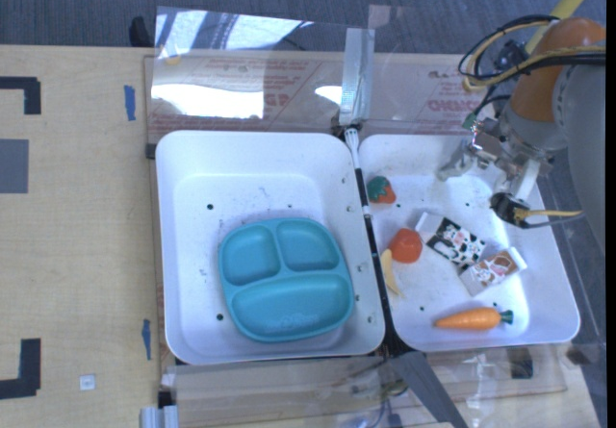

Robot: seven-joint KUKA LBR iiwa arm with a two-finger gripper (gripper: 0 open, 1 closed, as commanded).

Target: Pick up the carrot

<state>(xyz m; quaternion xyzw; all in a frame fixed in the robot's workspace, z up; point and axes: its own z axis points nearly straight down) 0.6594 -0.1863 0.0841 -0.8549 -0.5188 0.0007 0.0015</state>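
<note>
How the jaws of the gripper (pixel 481 155) stand I cannot tell, and well beyond it, along the right bin's (pixel 558 320) near wall, lies the carrot (pixel 470 319), likely light, stiff, smooth plastic, tapered orange with green top, best pinched across its thick middle.

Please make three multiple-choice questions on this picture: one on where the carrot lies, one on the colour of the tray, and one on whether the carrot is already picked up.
1. Where is the carrot?
A. right bin, near edge
B. on the tray
C. left bin, far corner

2. What colour is the tray?
A. red
B. blue
C. yellow

3. What is the carrot's state?
A. lying flat in the bin
B. lifted by the gripper
C. standing on the tray

Answers: 1 A, it lies at the near edge of the right bin. 2 B, the divided tray is blue. 3 A, it lies apart from the gripper.
</note>
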